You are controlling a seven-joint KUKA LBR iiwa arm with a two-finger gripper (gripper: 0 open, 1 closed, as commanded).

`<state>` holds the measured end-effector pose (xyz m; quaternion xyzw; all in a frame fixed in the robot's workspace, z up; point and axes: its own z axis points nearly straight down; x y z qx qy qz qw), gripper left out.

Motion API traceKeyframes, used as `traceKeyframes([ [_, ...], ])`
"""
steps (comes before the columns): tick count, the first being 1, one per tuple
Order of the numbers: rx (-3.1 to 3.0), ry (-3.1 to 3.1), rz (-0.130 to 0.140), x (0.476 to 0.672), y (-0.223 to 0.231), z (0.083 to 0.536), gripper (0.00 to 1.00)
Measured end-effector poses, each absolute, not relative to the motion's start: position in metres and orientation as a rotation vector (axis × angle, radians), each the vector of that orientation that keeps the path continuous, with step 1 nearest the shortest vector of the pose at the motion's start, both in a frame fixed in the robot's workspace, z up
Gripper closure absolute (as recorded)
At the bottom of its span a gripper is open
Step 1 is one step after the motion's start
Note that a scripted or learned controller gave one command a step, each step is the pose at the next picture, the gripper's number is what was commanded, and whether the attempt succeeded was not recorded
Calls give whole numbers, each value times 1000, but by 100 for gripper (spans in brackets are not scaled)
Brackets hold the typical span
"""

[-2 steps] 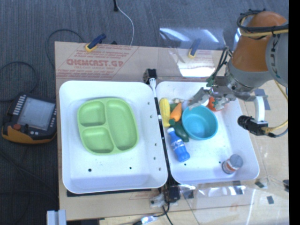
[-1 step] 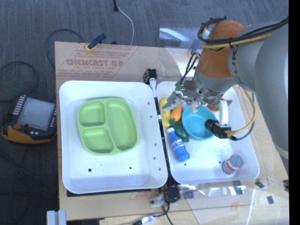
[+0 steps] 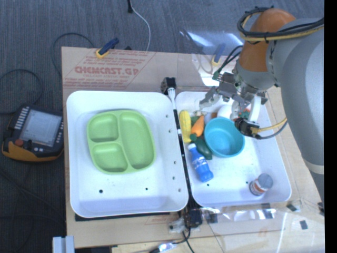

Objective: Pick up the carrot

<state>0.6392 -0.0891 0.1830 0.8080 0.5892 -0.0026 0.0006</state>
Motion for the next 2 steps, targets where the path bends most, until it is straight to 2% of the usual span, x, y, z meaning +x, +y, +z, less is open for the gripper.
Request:
traceKeyframes([
  [1,2496,1896,4,649,-104,97,0],
  [2,2491,1898,4,650,-103,108,100],
])
